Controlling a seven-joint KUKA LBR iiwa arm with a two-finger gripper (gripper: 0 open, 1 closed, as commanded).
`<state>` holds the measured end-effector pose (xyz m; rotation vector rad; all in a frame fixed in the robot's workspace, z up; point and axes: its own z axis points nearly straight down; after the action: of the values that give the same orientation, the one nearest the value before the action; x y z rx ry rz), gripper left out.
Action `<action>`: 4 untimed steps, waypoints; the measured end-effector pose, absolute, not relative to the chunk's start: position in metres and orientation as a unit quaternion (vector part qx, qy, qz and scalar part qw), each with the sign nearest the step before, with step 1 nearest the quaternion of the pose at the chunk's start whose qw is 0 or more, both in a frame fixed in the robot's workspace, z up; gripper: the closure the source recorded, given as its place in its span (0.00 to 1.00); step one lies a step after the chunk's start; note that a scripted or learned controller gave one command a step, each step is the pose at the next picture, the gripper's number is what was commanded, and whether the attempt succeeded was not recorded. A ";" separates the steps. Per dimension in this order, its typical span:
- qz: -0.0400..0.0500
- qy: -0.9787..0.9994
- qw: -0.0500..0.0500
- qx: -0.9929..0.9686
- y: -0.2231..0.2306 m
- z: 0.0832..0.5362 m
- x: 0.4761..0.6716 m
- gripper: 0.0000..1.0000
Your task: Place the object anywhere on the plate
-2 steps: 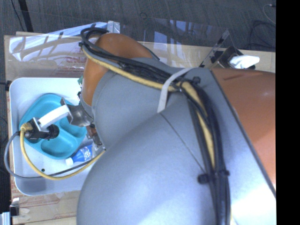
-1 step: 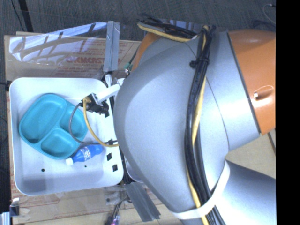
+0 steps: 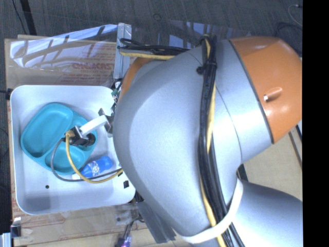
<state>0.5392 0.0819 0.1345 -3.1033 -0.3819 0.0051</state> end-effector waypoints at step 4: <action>0.001 -0.103 0.001 -0.995 0.218 0.201 0.639 0.00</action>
<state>0.6395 0.2184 0.2013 -3.1223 -0.3237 0.0029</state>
